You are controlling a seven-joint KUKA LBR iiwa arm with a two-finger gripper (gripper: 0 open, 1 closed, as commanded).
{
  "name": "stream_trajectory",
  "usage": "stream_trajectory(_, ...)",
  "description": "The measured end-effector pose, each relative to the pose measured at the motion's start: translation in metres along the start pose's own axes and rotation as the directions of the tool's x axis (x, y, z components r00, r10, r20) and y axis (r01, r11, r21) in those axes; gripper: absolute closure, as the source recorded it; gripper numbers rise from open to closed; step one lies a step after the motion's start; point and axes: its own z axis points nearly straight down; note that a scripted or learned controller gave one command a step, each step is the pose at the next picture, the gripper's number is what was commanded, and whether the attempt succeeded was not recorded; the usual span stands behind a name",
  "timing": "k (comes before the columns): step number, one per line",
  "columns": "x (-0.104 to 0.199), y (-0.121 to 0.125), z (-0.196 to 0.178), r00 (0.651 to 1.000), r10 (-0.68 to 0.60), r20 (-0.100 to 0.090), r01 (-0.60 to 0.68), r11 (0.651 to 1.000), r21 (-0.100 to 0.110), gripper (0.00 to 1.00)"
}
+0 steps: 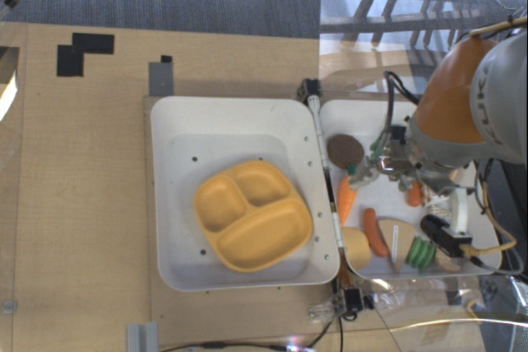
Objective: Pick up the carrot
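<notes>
While sausage (375, 232) lies beside it, carrot (346, 200) rests.

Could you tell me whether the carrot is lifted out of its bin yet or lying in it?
Lying in it. The carrot rests flat on the right bin floor, near its left wall, below the brown disc.

Arm (487, 95) cut off at right edge — end effector (388, 165) fingers indistinct

Wooden bench (74, 202) under two bins (173, 202)
</notes>
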Motion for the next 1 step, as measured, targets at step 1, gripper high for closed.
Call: stream_trajectory(1,0.0322,0.0065,0.0004,1.000,0.027,-0.002,-0.027,1.000,0.002,0.00)
